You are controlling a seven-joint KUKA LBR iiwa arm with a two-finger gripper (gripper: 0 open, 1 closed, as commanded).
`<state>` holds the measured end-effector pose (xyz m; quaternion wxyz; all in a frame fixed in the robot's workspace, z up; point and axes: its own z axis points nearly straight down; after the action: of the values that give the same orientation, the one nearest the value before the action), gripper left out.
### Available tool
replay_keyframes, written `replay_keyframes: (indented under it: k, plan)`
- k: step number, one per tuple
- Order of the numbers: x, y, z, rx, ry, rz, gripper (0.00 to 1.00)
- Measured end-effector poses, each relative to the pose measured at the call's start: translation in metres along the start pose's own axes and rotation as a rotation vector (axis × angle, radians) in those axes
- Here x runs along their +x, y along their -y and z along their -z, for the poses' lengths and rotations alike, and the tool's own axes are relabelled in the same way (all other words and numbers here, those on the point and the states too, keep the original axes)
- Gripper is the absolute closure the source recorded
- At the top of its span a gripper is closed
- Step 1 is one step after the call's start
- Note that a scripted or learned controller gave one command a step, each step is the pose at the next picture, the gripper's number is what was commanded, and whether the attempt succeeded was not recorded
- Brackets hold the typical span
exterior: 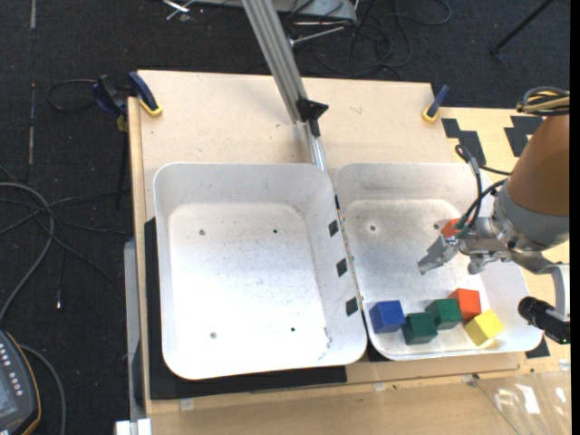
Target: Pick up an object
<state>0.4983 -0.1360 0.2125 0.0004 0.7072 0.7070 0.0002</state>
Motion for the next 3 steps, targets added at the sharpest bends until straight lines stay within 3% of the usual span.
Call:
replay_keyframes:
  k: [1,2,3]
  plan:
    - [-0.055,-0.012,-0.105,0.008,0.000,-0.003,0.00]
    - [-0.086,-0.098,-0.117,-0.005,0.003,0.005,0.00]
    - [-0.087,-0.173,-0.116,-0.003,0.000,0.005,0.00]
